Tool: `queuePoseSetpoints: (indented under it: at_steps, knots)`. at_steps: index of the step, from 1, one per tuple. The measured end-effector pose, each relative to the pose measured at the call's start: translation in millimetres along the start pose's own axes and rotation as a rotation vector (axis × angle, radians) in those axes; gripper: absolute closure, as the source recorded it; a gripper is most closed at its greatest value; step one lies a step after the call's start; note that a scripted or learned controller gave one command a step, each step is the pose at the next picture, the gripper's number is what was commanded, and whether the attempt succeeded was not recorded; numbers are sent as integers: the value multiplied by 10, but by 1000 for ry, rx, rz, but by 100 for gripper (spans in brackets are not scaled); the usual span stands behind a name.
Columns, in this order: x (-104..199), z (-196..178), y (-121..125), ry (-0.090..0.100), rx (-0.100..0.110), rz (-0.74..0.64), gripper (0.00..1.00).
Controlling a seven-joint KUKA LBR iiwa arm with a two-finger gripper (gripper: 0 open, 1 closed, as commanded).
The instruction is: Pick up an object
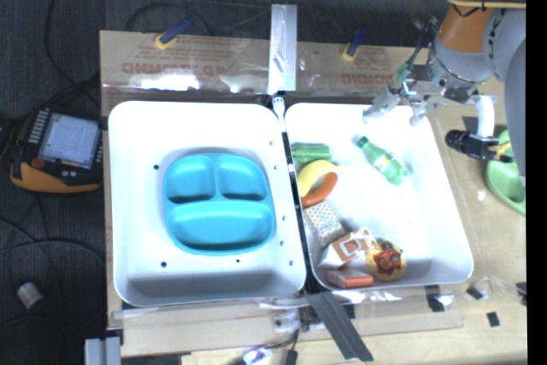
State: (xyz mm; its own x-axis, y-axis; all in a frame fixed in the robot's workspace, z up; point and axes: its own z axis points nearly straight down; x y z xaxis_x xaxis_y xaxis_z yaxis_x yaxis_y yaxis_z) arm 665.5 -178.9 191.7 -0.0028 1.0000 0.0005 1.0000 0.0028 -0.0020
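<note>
My gripper hangs over the far right corner of the right bin, its two fingers spread open with nothing between them. A small green bottle lies on the bin floor just below and slightly left of it, apart from the fingers. Along the bin's left side sit a green packet, a yellow banana and an orange carrot. Toward the front lie a patterned packet, a small orange-and-white box, a round red-orange fruit and a red stick.
The left bin holds a blue divided plate. A raised divider separates the two bins. A green object rests on the bench right of the right bin. The right bin's floor is bare around.
</note>
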Motion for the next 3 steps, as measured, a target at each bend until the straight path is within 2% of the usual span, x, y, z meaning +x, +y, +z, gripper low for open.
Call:
queuePoseSetpoints:
  at_steps: [1, 2, 3]
  knots:
    - [-103, 975, 32, -5, -1, -61, 0]
    - [-96, 883, 33, -9, 1, -65, 100]
    - [38, 48, 30, -2, -1, -87, 100]
